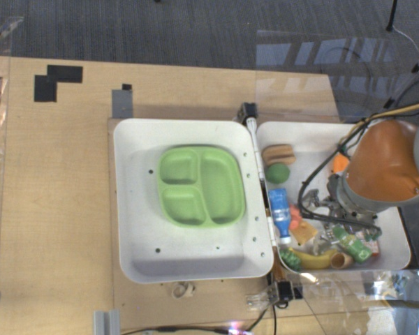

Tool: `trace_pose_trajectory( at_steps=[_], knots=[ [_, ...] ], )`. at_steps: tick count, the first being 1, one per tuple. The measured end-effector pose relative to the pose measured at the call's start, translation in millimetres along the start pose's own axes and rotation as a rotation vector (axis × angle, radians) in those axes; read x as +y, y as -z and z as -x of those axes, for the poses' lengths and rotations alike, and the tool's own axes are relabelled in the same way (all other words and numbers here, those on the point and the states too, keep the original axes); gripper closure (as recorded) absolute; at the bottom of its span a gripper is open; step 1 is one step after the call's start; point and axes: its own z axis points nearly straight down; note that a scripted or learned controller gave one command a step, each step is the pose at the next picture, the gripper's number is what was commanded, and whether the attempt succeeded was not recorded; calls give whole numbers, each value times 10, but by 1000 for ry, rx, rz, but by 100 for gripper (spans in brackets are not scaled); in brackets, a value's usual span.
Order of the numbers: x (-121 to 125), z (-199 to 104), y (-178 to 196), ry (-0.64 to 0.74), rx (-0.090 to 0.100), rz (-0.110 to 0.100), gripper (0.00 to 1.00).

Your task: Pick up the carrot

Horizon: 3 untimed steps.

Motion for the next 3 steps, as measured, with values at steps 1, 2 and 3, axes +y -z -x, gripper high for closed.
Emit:
trace_pose_trajectory(
  at_steps=[1,2,3],
  knots=[
    [97,21,12,272,-7,-1,0],
    [-620,507,-28,69,5,2,0],
    [-600,-47,-15,228,6,3,0]
  ],
)
